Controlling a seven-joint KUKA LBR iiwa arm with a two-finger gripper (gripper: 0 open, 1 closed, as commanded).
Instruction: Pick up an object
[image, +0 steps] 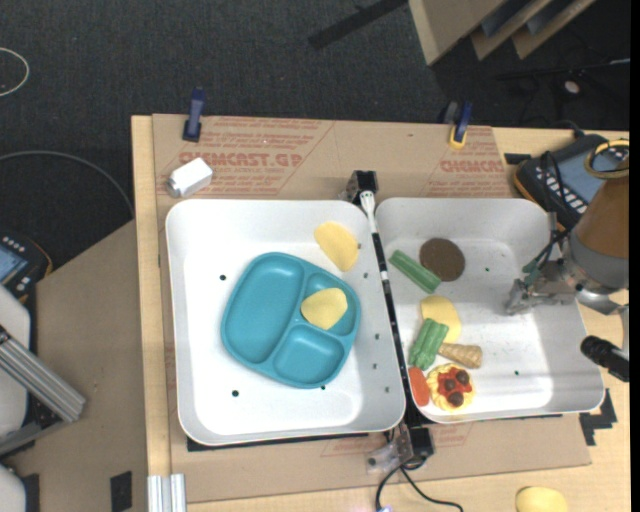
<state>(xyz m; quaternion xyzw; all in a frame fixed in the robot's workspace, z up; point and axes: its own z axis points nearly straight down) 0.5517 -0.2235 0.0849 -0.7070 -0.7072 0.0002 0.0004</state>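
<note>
My gripper hangs low over the right side of the right bin, on bare floor, with nothing seen in it. The orange-banded arm enters from the right. Left of the gripper lie a brown disc, a green pod, a yellow piece, a green pickle, a tan cone, a pizza slice and a small red piece. The nearest of them is well apart from the gripper.
The left bin holds a teal divided plate with a yellow piece on it, and another yellow piece by the bin's back right corner. A white block and blue clamps sit on the board behind.
</note>
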